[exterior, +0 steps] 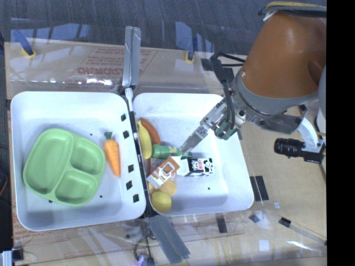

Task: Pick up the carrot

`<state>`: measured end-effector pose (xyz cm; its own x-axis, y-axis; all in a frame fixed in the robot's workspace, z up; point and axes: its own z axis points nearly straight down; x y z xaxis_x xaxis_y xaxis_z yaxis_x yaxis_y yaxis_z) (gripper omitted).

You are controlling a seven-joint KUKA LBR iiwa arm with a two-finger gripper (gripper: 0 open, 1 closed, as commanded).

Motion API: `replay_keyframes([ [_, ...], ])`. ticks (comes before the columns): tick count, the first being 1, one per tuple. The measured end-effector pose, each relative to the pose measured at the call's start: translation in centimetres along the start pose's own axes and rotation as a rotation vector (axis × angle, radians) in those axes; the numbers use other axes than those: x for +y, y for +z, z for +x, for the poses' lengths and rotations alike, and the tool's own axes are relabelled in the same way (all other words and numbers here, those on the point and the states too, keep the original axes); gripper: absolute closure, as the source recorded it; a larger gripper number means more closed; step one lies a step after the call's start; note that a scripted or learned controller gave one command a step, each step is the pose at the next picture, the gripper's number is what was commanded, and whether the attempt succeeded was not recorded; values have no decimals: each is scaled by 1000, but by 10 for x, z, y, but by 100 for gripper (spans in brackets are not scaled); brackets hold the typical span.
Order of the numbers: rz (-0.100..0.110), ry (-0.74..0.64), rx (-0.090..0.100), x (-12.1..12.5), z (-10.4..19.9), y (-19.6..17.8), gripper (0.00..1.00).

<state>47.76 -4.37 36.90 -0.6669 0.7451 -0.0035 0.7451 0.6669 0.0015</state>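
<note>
Arm reaches in over the desk's right side, above the right bin. Left bin carries a green plate; the carrot lies just beside the plate, near that bin's right wall. Fingers point down-left in the right bin, at a green item, well apart from the carrot; whether spread or pressed together, cannot tell. Desk is tan; floor dark grey.

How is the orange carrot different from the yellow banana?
The carrot is orange with a green top; the banana is yellow. The carrot lies by itself in the left bin beside the green plate; the banana lies in the right bin, crowded against other toy food. The carrot looks straight, the banana curved. Both lie flat near the divider between the bins.
</note>
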Motion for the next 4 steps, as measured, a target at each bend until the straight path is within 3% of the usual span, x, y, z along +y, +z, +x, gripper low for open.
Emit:
replay_keyframes([
  [1,1,-238,2,53,60,0,0],
  [2,3,-563,6,69,79,125,0],
  [3,5,-520,8,151,86,257,0],
  [4,9,-521,13,151,85,247,100],
])
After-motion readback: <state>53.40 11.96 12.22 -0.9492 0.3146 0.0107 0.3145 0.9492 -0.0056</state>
